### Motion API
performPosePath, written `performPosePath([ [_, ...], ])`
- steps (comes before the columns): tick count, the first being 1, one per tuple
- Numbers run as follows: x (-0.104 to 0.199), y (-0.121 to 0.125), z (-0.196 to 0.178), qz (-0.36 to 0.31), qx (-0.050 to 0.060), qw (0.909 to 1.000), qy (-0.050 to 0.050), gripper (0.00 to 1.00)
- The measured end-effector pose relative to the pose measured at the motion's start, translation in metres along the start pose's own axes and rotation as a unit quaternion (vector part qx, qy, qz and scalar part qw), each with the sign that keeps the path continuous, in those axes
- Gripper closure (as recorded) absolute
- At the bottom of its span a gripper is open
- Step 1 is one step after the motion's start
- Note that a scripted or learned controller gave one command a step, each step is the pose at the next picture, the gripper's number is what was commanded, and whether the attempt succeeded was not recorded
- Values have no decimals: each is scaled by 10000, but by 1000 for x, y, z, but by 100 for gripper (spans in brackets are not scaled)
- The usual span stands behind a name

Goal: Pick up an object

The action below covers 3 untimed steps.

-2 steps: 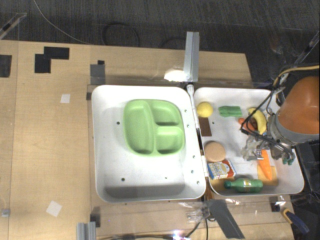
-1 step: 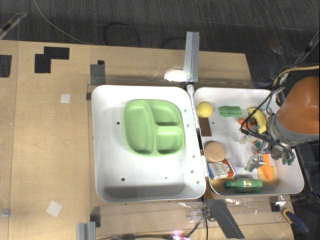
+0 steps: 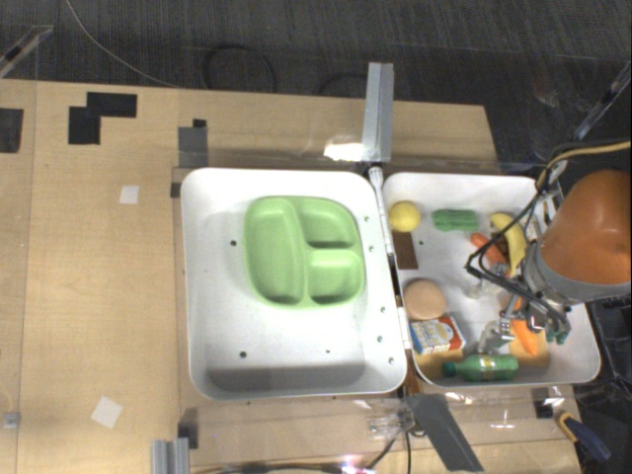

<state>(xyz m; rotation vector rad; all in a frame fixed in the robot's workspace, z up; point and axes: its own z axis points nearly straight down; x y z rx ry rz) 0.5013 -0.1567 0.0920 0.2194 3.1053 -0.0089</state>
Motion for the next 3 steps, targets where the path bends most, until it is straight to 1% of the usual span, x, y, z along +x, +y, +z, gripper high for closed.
performPosePath([
  [1,-116,0,7,-490,-24,9988,71,0],
  [2,-57,-9,4,-571,-19,9983,76,0],
  [3,-34,-29,3,-393,-18,9992,62,0],
])
